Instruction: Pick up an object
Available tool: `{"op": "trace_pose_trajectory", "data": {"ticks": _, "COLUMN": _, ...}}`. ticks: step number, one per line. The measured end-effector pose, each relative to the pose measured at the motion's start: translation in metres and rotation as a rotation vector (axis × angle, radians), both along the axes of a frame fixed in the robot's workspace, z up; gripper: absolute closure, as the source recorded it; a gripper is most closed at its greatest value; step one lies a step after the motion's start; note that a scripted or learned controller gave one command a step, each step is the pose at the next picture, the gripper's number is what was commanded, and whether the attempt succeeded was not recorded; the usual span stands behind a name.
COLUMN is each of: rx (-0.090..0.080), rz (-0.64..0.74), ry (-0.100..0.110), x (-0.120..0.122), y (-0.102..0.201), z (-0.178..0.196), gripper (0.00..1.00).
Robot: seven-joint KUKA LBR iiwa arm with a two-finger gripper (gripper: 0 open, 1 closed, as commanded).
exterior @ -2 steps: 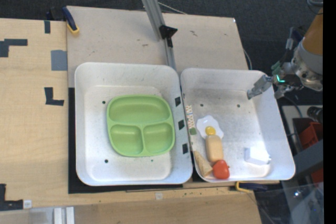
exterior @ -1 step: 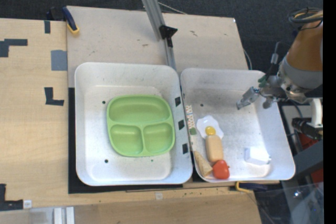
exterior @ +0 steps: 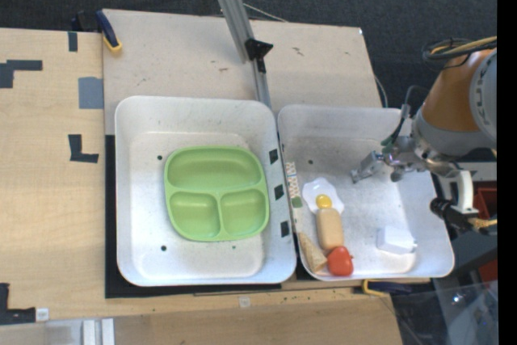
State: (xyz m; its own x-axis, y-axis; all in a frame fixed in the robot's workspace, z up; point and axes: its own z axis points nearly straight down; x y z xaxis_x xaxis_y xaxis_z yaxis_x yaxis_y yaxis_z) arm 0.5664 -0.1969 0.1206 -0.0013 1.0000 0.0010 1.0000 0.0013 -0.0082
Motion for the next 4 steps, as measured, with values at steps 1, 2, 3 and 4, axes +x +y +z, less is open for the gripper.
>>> {"op": "trace_pose_trajectory", "data": {"ticks": 1, "rx": -0.003, "rz": 0.001, "ry": -0.008, "x": 0.000, "y": 0.000, "z": -0.033, "gripper": 0.00}}
{"op": "trace_pose_trajectory", "data": {"ticks": 2, "rx": -0.002, "rz": 0.002, "ry": -0.008, "x": 0.000, "y": 0.001, "z": -0.021, "gripper": 1.00}}
{"op": "trace_pose_trajectory", "data": {"ticks": 3, "rx": -0.002, "rz": 0.000, "ry": -0.011, "x": 0.003, "y": -0.004, "z": 0.022, "gripper": 1.00}}
{"op": "trace_pose_trajectory", "data": {"ticks": 4, "rx": -0.003, "rz": -0.001, "ry": -0.012, "x": 0.000, "y": -0.012, "z": 0.071, "gripper": 1.00}}
